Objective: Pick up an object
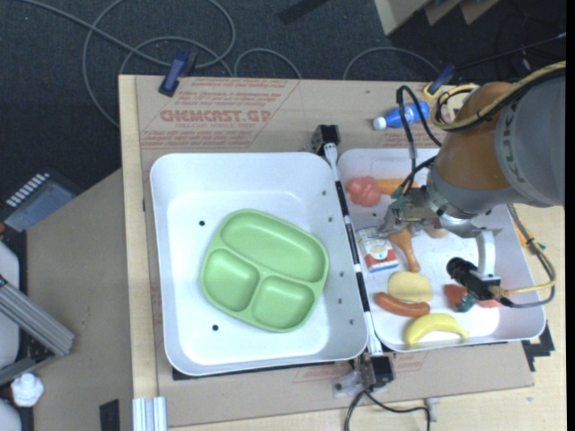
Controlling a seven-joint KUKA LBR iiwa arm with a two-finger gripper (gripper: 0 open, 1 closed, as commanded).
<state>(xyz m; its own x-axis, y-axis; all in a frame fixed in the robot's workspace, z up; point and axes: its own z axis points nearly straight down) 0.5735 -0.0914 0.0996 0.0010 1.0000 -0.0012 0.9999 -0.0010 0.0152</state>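
Pale green divided tray in a white bin; yellow banana, orange carrot

left bin: green tray fills the middle, bare floor around it | right bin: crowded, carrot, milk carton, lemon, sausage, banana near each other, narrow gaps | arm overhangs the right bin's far half

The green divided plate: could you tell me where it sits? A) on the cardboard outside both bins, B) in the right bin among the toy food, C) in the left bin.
C: the green divided plate lies flat inside the left bin, while the banana and the other toy food fill the right bin.
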